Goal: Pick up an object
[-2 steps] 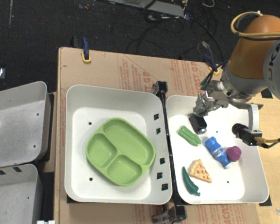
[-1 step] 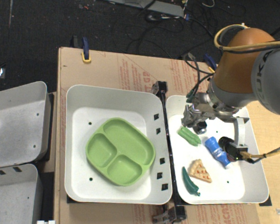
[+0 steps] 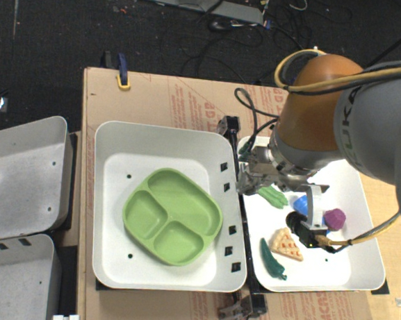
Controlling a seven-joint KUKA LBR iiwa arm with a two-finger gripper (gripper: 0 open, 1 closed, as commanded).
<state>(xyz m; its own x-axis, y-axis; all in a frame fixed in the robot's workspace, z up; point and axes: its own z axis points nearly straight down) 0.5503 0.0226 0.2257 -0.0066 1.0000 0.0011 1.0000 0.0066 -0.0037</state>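
My gripper (image 3: 260, 182) hangs over the left side of the right bin (image 3: 358, 274), just below the grey and orange wrist. Directly under it lies a light green toy (image 3: 274, 196), touching or very close to the gripper's tip. A blue piece (image 3: 300, 202) and a purple piece (image 3: 334, 218) rest to the right of it. Nearer the front lie a pizza slice toy (image 3: 287, 245) and a dark green vegetable toy (image 3: 272, 259). The arm hides the back of this bin.
The left bin (image 3: 111, 148) holds a green divided plate (image 3: 172, 216). A dividing wall with black clips (image 3: 232, 214) runs between the two bins. Two white lids (image 3: 18, 175) lie off the bench to the left.
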